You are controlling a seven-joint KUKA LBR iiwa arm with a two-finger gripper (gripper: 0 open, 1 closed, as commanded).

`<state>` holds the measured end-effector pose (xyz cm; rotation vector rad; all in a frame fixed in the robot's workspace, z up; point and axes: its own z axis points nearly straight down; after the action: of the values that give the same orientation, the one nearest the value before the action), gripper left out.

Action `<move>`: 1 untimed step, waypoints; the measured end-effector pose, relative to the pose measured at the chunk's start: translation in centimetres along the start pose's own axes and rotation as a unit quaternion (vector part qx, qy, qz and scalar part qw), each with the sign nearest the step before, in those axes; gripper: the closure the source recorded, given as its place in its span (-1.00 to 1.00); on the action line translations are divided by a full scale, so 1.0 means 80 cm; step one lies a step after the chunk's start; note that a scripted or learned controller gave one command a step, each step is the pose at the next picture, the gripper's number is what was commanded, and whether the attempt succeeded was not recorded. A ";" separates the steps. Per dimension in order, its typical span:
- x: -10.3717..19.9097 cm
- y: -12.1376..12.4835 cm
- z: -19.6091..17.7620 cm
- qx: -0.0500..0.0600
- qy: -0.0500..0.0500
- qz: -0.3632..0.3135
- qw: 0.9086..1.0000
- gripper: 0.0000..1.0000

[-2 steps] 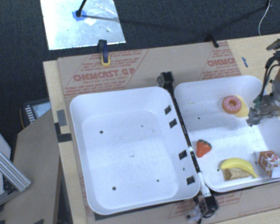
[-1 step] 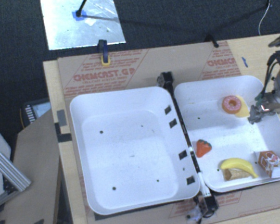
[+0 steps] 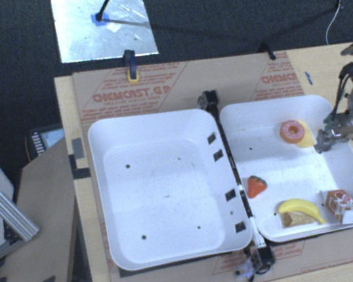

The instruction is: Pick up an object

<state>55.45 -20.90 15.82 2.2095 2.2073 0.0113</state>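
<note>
The pincer (image 3: pixel 323 142) hovered at the right bin's (image 3: pixel 271 110) right rim, near the doughnut (image 3: pixel 291 131). Nothing was lifted yet: strawberry (image 3: pixel 256 185), banana (image 3: pixel 300 208) and small box (image 3: pixel 341 204) lay inside, so the whole pick remained.

Dark carpet floor (image 3: pixel 221 4) surrounds a wooden bench (image 3: pixel 68 107); a metal sheet (image 3: pixel 103 22) lies behind.
</note>
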 end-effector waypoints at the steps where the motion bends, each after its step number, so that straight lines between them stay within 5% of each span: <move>1: -0.001 0.001 -0.013 -0.001 0.000 -0.001 1.000 1.00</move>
<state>55.54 -20.93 16.89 2.2055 2.2075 0.0135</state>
